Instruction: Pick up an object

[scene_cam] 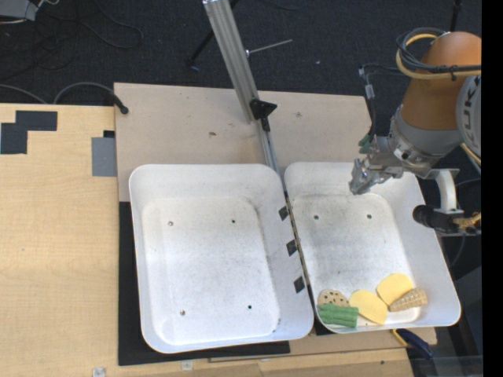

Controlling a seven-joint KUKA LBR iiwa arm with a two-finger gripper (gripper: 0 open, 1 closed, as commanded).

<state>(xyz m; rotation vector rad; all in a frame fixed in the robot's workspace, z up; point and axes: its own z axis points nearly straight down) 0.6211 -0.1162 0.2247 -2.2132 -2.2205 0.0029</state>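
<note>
arm point(431, 100) reaches in from the right, orange band up high, grey wrist angled down and to the left, so the gripper point(361, 184) hangs over the far edge of the right bin point(440, 269), near its back rim. fingertips point down-left, close together, nothing visible between them; whether they are actually closed cannot be told from this angle. gripper sits above bare bin floor, well apart from the objects. all objects are bunched in the near corner of the right bin: a green piece point(339, 314) at the near rim, a brown speckled round cookie point(332, 298) just beside it, two yellow rounded pieces point(369, 305) point(394, 287) touching or overlapping, and a tan cone-like piece point(408, 299) against the rightmost yellow one. cluster lies close to the near wall and the divider side, so little room on those sides; open floor lies on the far side of the cluster, toward the gripper. left bin point(149, 210) sits side by side with the right one, touching along the middle where black clips point(291, 247) line the seam. a slanted metal rail point(236, 61) runs from the far side down to the seam, left of the gripper and apart from it. wooden bench point(55, 234) surface surrounds the bins on the left.
</note>
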